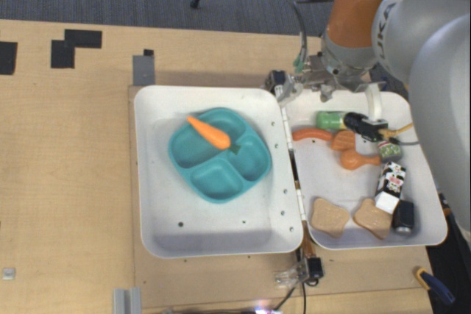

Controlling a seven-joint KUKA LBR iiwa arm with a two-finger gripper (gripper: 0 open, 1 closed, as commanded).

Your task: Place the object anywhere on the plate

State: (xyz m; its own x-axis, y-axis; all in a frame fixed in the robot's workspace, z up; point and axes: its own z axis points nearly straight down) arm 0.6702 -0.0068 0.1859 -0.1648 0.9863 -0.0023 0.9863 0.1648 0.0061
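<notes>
One carrot [209,132] on the teal plate [218,180] — left bin [154,158].
Right bin [430,228]: two bread slices [329,217], one green can [331,120]; gripper [324,84] above it, grip unreadable. Tan bench [66,180], grey carpet behind.

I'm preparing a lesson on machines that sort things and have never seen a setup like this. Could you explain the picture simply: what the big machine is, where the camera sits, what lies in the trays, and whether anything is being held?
The camera looks down at a slant on a wooden bench bearing two shallow white bins. The grey machine with the orange band is a robot arm reaching in from the right. Its tool sits over the far edge of the right bin; I cannot tell whether it holds anything. In the left bin lies a teal divided plate with a toy carrot on it. The right bin holds toy food: a green piece, orange pieces, two bread-like slices and a small black-and-white carton.
</notes>
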